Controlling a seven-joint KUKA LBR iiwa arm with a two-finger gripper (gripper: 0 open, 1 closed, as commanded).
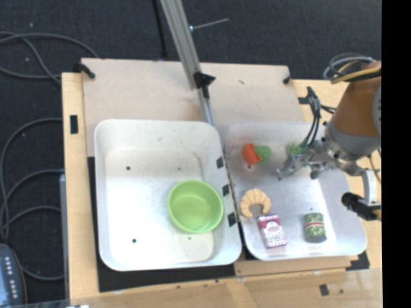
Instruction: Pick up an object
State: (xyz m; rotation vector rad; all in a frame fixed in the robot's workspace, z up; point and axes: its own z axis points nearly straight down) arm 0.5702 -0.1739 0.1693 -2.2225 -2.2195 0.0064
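Note:
My gripper (300, 167) hangs low over the upper middle of the right bin (340, 201), open, with nothing between its fingers. A small green object (297, 150) lies just beyond it, close to the far side of the gripper; whether they touch I cannot tell. Left of the gripper rests a red-orange piece with a green end (253, 154). Nearer the front of this bin are a croissant (255, 201), a small red box (272, 230) and a green can (314, 227).
The left bin (138, 172) holds a light green bowl (195, 206) near its right wall. A slanted metal pole (186, 43) rises from the back between the bins. The arm's orange band (359, 104) stands over the right bin's far right corner.

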